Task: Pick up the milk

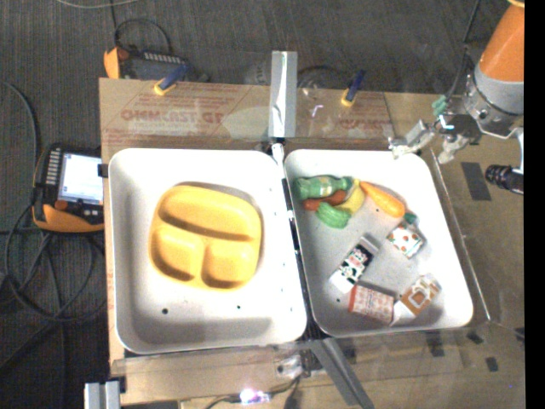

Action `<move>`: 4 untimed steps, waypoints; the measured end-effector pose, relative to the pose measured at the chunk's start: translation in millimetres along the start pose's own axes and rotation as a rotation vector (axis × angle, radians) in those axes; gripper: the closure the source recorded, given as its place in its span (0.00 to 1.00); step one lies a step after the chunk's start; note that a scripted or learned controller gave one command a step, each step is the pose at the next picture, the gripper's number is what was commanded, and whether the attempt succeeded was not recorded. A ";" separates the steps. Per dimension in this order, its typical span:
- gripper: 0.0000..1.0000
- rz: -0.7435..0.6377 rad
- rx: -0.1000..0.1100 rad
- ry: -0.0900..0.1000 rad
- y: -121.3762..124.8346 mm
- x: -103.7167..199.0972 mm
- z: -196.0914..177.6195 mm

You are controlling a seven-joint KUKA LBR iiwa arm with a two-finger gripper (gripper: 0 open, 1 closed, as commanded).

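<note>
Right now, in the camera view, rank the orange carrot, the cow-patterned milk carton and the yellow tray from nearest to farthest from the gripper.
From the gripper:
1. Orange carrot, upper part of the right bin.
2. Cow-patterned milk carton, middle of the right bin.
3. Yellow tray, in the left bin.

fixed overhead camera, slanted down, both bins [119,228]

A cardboard-topped bench [213,113] carries two white bins, the left bin [128,254] and right bin [443,228], side by side
</note>
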State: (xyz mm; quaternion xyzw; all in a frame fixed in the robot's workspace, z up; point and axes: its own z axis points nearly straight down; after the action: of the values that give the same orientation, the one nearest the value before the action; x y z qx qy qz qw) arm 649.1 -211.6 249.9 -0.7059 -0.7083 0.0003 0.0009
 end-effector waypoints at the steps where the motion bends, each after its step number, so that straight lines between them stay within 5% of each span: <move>1: 0.00 0.212 0.003 -0.001 -87.9 47.5 97.8; 2: 0.00 0.246 -0.011 -0.001 -117.4 64.7 153.0; 3: 0.00 0.253 0.002 -0.001 -92.3 79.7 105.0; 4: 0.00 0.333 -0.013 0.001 -147.1 93.3 154.0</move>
State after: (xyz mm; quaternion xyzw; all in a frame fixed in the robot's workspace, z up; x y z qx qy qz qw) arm 501.4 -118.6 96.2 -0.8135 -0.5815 -0.0042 -0.0034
